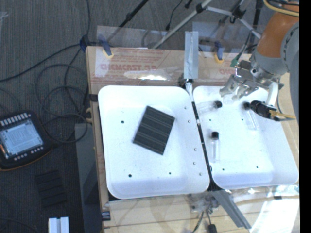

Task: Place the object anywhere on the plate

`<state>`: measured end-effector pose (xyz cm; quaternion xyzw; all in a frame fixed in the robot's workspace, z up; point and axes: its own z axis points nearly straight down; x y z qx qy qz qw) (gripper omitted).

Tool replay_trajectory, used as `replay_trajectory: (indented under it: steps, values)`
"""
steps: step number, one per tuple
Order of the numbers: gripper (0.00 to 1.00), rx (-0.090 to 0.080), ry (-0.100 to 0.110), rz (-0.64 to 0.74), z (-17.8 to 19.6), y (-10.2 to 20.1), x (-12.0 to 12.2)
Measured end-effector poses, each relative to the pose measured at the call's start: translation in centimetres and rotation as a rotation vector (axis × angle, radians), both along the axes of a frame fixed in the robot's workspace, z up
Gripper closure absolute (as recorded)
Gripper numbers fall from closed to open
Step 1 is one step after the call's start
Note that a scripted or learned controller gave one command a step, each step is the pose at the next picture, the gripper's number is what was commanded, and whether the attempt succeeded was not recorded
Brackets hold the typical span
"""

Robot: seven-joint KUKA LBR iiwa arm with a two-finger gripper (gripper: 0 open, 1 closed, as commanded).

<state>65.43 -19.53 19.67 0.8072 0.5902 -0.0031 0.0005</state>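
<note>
Two white bins (146,188), one dark ridged plate (154,130) in left, three clear vials (214,143) in right, jaws (233,92) state unclear.

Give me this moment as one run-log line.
hand: over right bin, far edge | vials: three lying in right bin, nearest by divider | plate: dark ridged, left bin, bare | placement: not yet done

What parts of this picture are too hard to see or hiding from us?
- Gripper: small and blurred above the right bin; whether it holds anything cannot be told.
- Arm: cut off by the top and right edges.
- Clear vials in the right bin: see-through on white, so their outlines and count are unsure.
- Dark ribbed plate in the left bin: its underside is hidden.
</note>
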Motion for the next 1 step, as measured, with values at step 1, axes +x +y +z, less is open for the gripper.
replay_trajectory:
  steps: [1]
  values:
    - [0.00, 0.000, 0.000, 0.000, 0.02, -0.01, 0.01]
